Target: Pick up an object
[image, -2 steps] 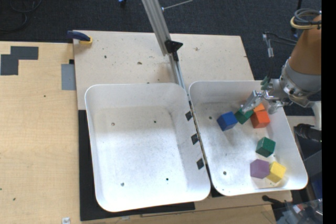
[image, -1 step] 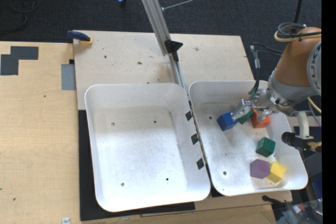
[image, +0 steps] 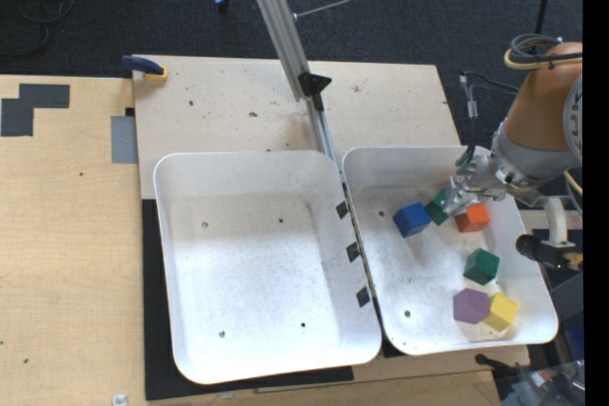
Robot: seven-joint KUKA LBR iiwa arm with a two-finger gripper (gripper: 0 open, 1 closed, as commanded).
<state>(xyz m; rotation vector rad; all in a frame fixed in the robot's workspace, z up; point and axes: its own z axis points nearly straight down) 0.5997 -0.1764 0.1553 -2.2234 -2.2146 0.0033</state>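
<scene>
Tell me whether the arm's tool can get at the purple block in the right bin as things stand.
Probably yes. The purple cube-shaped block lies uncovered near the right bin's front edge, touching only the yellow block beside it. The tool is farther back, with the green block between them.

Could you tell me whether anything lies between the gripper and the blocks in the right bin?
Nothing visible does. The gripper is already down among the blocks in the right bin, close beside a small green block and the orange block, with the blue block just left.
</scene>
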